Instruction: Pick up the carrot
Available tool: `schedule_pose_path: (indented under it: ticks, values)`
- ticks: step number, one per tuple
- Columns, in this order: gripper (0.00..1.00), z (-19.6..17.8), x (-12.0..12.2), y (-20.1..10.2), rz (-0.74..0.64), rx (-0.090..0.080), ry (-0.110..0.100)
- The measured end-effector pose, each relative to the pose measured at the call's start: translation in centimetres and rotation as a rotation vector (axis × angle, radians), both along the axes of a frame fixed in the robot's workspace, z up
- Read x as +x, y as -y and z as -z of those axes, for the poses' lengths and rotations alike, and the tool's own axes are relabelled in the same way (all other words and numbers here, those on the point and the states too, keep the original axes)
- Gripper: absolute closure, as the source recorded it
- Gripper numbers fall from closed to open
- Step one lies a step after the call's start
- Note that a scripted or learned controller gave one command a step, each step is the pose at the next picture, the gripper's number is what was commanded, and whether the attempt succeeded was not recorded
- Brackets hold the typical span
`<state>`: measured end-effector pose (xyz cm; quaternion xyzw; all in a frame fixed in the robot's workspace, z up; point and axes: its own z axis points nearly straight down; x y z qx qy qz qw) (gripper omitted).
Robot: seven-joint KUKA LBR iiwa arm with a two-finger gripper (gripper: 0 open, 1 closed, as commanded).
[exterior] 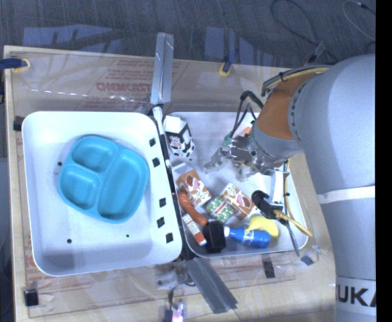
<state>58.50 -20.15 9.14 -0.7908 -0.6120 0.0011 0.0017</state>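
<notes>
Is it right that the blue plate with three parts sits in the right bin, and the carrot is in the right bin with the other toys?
Not quite. The camera view shows the blue plate in the left bin, not the right one. The rest holds: the carrot lies in the right bin among the other toys.

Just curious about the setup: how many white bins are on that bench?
2. The left bin holds a blue tray; the right bin holds the clutter of items.
</notes>
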Motion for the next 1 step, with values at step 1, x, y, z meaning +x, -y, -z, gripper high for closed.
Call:
schedule_pose_path:
  ticks: [1]
  values:
    - [0.0,-6.72,2.66,0.23,0.11,0.0,0.001]
